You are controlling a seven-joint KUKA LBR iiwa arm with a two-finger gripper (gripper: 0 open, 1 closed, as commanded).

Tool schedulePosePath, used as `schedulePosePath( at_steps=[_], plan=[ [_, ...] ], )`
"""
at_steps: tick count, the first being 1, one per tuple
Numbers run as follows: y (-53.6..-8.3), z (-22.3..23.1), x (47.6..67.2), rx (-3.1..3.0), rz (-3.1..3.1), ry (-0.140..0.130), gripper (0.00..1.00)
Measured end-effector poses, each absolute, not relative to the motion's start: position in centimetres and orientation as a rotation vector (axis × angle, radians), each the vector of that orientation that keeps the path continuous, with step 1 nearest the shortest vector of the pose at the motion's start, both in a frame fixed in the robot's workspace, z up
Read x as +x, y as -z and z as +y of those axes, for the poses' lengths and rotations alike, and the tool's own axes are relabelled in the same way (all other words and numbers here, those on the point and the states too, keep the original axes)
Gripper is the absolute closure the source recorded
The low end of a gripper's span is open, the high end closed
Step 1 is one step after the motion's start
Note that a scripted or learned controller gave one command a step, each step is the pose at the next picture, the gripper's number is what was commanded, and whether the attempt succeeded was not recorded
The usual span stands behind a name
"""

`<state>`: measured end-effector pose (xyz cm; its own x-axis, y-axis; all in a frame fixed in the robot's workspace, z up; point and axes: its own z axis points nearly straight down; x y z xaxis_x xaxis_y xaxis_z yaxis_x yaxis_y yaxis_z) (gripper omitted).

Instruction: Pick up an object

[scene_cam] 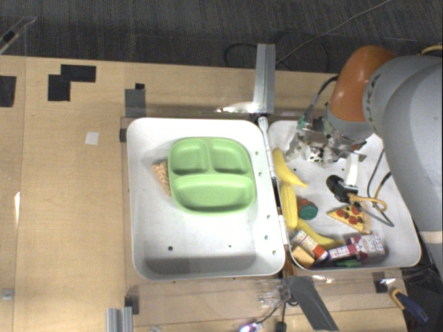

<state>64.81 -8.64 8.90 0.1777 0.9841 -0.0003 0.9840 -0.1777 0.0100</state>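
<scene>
bins: 2 | green tray: 1 | bananas: 2

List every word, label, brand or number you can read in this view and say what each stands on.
None can be read.
Packets at the near end of the right bin: printing shows, too small and blurred to read.
Pizza slice toy: dots, no lettering.
Green divided plate in the left bin: no marking.
</scene>
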Motion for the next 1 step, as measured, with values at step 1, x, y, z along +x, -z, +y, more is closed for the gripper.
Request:
schedulePosePath(
  at_steps=[1],
  plan=[
    [-9.07, -10.20, 60.82, 2.168, 2.258, -0.016, 0.00]
  ],
)
